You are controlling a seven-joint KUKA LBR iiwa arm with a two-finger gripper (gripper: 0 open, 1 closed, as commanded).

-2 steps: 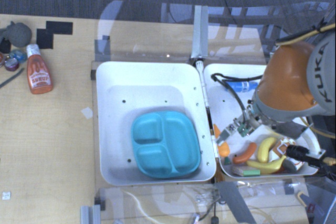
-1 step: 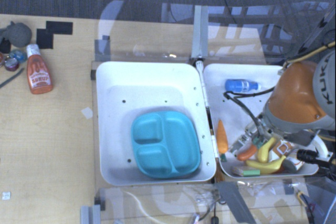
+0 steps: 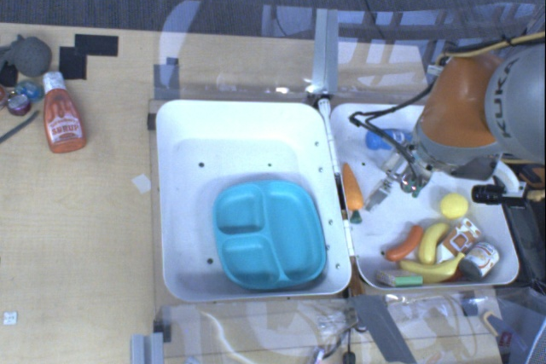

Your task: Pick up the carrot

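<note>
From the overhead camera, the carrot lies along the left wall of the right bin, its green end pointing toward the near side. The gripper hangs just beside it, over the bin floor, and the carrot is not between its fingers; whether they are open or closed I cannot tell, since they blur together. In the near right corner sit a banana, a sausage, a lemon and a small carton. The left bin holds a blue divided plate. A ketchup bottle lies on the bench.
</note>
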